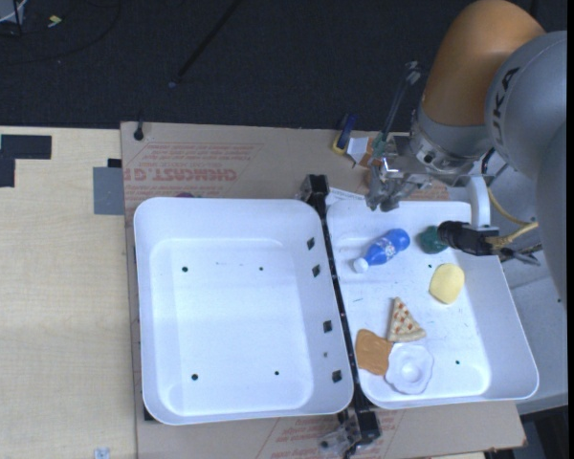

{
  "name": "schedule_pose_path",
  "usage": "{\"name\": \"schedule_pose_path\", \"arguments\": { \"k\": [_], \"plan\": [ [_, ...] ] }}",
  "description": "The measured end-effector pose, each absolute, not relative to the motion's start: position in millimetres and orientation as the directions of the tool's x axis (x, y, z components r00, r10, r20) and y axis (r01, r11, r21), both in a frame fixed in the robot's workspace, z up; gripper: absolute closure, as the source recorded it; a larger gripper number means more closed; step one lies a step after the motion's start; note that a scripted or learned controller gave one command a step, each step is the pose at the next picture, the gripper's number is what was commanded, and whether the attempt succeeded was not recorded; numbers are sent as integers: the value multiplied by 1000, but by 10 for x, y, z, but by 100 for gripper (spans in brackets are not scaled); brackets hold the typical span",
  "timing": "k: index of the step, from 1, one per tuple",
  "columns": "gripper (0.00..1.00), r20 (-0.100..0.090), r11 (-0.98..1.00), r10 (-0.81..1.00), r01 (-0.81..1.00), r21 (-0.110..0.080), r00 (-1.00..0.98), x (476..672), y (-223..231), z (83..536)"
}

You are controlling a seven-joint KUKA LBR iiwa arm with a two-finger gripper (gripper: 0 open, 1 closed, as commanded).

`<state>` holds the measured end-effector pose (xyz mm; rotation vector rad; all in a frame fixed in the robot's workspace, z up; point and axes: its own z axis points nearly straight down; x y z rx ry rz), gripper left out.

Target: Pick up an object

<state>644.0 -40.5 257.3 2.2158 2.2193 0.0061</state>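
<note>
The right bin (502,352) holds several small objects. A blue bottle with a white cap (383,248) lies near the bin's back left. A dark green object (432,239) sits to its right, a yellow lump (447,282) in front of that. A pizza slice (403,321), an orange flat piece (372,351) and a white round piece (408,368) lie near the front. My gripper (386,196) hangs over the bin's back edge, above and behind the blue bottle, with nothing visibly between its fingers.
The left bin (230,309) stands beside the right one, a black divider clip strip (323,266) between them. Both rest on a cardboard sheet (210,161). The grey arm with its orange band (478,55) fills the upper right.
</note>
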Motion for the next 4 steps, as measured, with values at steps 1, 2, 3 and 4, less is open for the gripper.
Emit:
{"name": "schedule_pose_path", "arguments": {
  "k": [1,2,3,4],
  "plan": [
    [100,0,1,1000,1000,4,-1,6445,-399,3376],
    [100,0,1,1000,1000,0,-1,6440,-114,3465],
    [100,0,0,1000,1000,-2,0,6438,230,3549],
    [100,0,1,1000,1000,-1,-1,6440,515,3668]
  ]
}}
